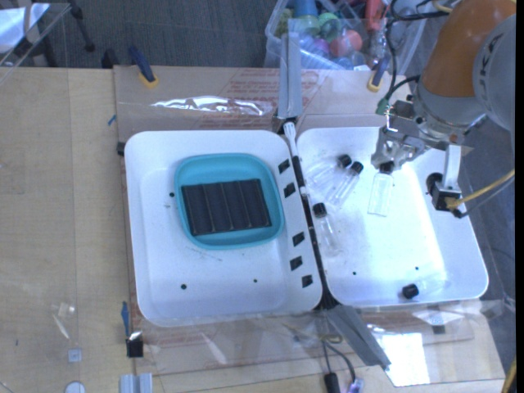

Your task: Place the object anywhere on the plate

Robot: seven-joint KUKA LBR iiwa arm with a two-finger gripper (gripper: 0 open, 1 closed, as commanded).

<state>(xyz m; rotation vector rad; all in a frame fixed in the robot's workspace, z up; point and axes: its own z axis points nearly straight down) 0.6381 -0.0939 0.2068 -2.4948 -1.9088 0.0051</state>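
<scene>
1. Teal plate (227, 199) resting in the left bin (155, 277), ready to receive.
2. Clear vials (341, 184) with black caps scattered in the right bin (458, 268), awaiting pickup.
3. Arm (467, 47) bent down from the right, gripper (385, 167) poised above a vial; jaws' state impossible to tell.

This is looking like a robotics lab: a grey and orange arm (467, 47) is reaching over two white bins (147, 244) sitting taped onto a plywood bench (57, 178). Cables (409, 2) are trailing about, and a clear tub of bright toys (336, 15) is waiting behind on grey carpet (164, 15).
</scene>
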